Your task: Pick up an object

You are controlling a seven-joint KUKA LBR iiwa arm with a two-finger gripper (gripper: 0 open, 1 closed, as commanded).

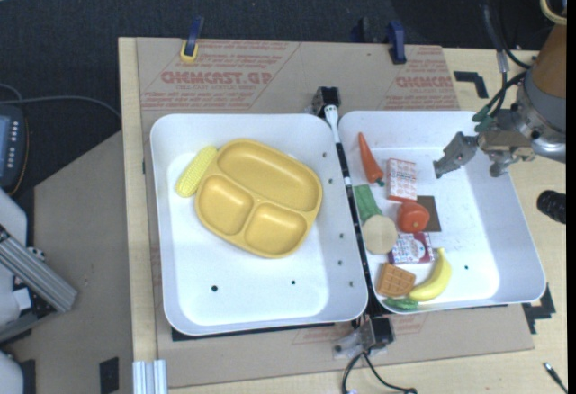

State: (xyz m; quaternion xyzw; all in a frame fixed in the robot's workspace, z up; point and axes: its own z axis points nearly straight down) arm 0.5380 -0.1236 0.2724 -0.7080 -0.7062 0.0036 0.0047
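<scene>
So the gripper [474, 156] hovers over the right bin [504, 230], fingers spread with nothing between them. The toy food sits piled along that bin's left side: carrot [369, 159], tomato [414, 218], banana [436, 279]. Yellow tray [259, 198] is in the left bin [180, 230].

A single fixed camera looks down at a slant from above the bench [270, 68], taking in both white bins [171, 203].
</scene>
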